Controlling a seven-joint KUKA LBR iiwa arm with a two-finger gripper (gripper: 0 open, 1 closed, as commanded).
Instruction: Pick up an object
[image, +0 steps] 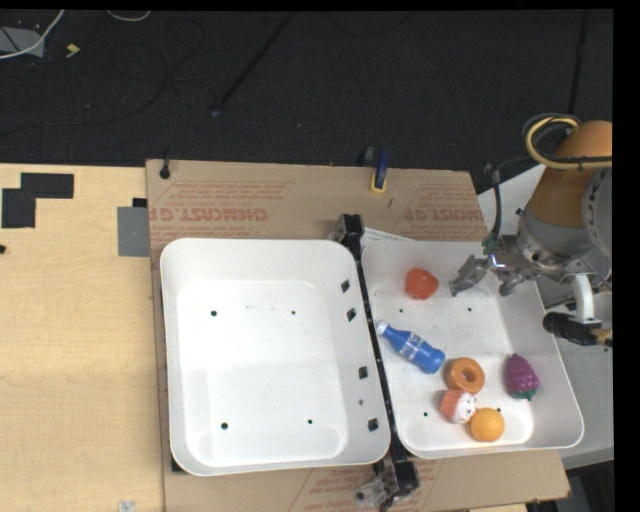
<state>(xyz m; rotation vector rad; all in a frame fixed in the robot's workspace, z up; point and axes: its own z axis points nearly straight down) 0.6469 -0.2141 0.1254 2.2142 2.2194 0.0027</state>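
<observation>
Camera view, claw (488, 274) spread open, empty, red toy (421, 283) just beside it.

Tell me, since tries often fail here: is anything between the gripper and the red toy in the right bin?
Nothing visible. The gripper is just right of the red toy, with bare bin floor between them. The blue bottle lies lower down.

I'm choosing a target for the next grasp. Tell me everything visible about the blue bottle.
The blue bottle is small and looks plastic, with a white cap end pointing up-left toward the divider between the bins. It lies on its side, diagonal, on the right bin's floor near that bin's left wall. Nothing touches it; the orange ring lies just to its lower right.
</observation>
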